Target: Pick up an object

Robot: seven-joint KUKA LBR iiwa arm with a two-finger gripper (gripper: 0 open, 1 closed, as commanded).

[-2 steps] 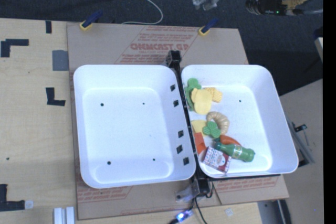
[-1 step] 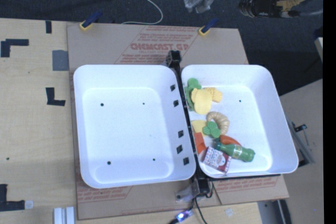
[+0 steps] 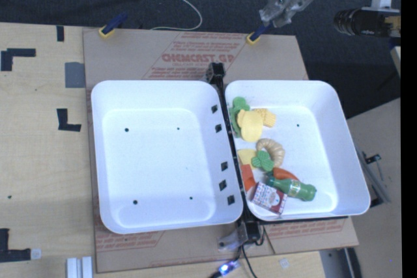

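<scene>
Tool (image 3: 281, 12) high above glossy white right bin (image 3: 326, 140); smooth plastic toys (image 3: 267, 159) inside.

red "CHEMCAST" print, probably, on cardboard sheet (image 3: 189, 56)

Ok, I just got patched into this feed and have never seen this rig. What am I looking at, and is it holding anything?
One camera looks down at a slant on a bench. The grey machine at top right is a robot arm; its claw hangs above the bench, beyond the bins, with nothing visibly between its fingers. Two shallow white bins sit side by side. The left bin has only small dark dots on its floor. The right bin holds a pile of small toy-like items, including a green bottle and a yellow piece.
</scene>
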